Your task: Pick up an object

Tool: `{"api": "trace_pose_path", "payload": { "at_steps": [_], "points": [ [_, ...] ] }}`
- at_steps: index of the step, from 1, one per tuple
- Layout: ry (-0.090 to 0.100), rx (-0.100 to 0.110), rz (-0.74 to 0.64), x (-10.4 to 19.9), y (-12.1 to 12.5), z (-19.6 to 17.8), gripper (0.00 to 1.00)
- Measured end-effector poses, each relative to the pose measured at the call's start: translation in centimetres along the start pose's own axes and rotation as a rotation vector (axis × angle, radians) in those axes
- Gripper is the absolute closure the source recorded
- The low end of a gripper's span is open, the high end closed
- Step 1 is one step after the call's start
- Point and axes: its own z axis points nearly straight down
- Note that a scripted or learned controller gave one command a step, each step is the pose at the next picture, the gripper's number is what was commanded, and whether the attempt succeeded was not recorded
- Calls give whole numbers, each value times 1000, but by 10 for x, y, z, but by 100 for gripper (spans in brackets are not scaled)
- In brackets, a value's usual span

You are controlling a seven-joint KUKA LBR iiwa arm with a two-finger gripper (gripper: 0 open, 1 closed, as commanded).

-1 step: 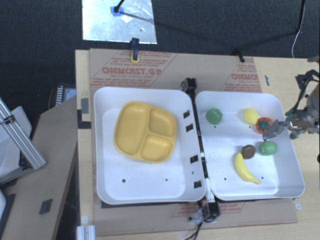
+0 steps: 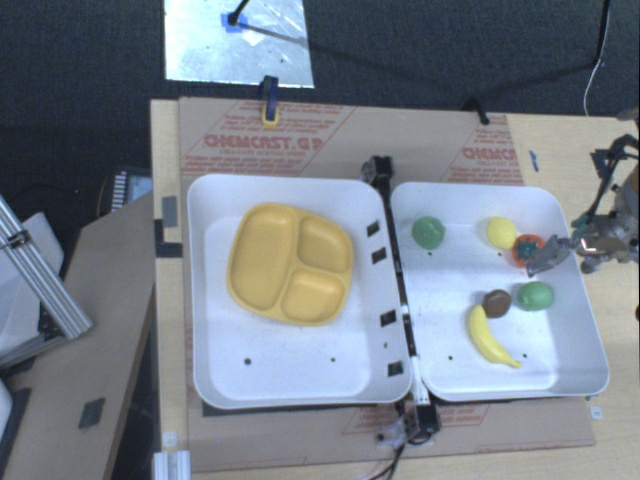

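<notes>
My jaws (image 2: 548, 258) are at the right edge of the counter (image 2: 330, 128), just over the right rim of the right bin (image 2: 450, 378). I cannot tell from this view whether they are open or closed, because the tip is small and dark against the white wall. Nothing is seen between them, so I judge I hold nothing yet.

The thing closest to me is the small orange-red object (image 2: 525, 249), which lies just beside my tip, toward the left and a little to the far side. The yellow ball (image 2: 501, 232) touches it on its far-left side. The green ball (image 2: 536, 296) is near too, toward the near edge of the counter, with the brown object (image 2: 497, 303) beside it. The banana (image 2: 490, 336) lies more to the near-left; its long axis runs diagonally, from the brown object toward the near right corner of the bin. Another green ball (image 2: 428, 232) is well apart, by the bin's left wall.

The left bin (image 2: 290, 368) carries a yellow divided plate (image 2: 291, 263).

I think the orange-red object is my target, but the yellow ball crowds it.
</notes>
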Motion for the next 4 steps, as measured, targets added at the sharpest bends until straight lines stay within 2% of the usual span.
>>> {"api": "trace_pose_path", "payload": {
  "at_steps": [3,4],
  "points": [
    [2,3,3,3,-4,136,0],
    [-1,-2,3,1,-2,122,100]
  ]
}}
